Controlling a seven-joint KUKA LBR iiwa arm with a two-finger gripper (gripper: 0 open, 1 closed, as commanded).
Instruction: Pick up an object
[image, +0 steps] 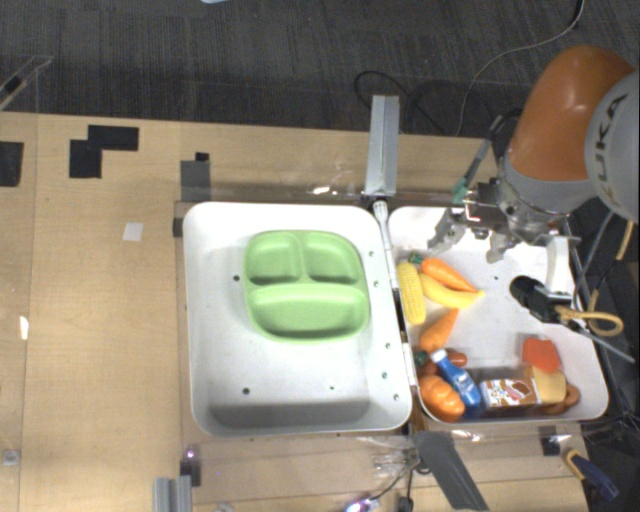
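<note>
table (90, 330): light wood top, dark floor behind it, two white bins parked side by side in the middle.
left bin (215, 300): just holds a green divided plate (305, 283), three compartments, sitting flat.
right bin (500, 320): this is where all the toy food lives, so whatever gets picked comes from here.
arm (570, 110): big orange-banded wrist hanging over the far right corner of the right bin.
claw (470, 232): hovering above the bin's far end with its prongs spread apart, nothing between them.
corn cob (410, 292): yellow, lying along the left wall of the right bin, touching the carrot. Looks like hollow plastic, so light and stiff, probably a bit slick. I'd pinch it across the middle.
carrot (445, 272): orange with a green top, closest to the claw I think, tapered so grab the fat end.
the rest: blue bottle (457, 378), a brown packet (505, 392), a red block (541, 352), all bunched at the near end.
</note>
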